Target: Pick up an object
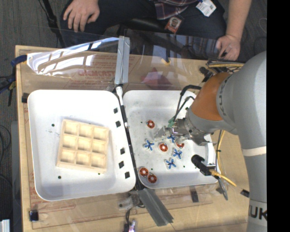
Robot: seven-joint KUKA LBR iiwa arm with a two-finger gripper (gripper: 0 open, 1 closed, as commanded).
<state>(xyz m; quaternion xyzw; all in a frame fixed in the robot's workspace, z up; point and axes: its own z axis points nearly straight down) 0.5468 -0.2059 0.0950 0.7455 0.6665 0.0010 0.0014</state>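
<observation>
The right bin (136, 102) holds several small pieces: red rings, such as one (150, 124) near the bin's middle and two (147, 175) at its front edge, and blue jack-shaped pieces (148, 145) (171, 163). My gripper (168, 132) reaches down into this bin from the right, its tip among the pieces near a red ring (163, 147) and a blue piece (177, 153). The grey arm with its orange band (209, 102) covers the bin's right part.
The left bin (45, 108) holds a pale wooden tray (83, 144) with nine square pockets. A metal divider (121, 61) rises between the bins at the back. A person's hands (80, 13) (229, 45) rest beyond the bench's far edge. Cables (222, 176) hang by the arm.
</observation>
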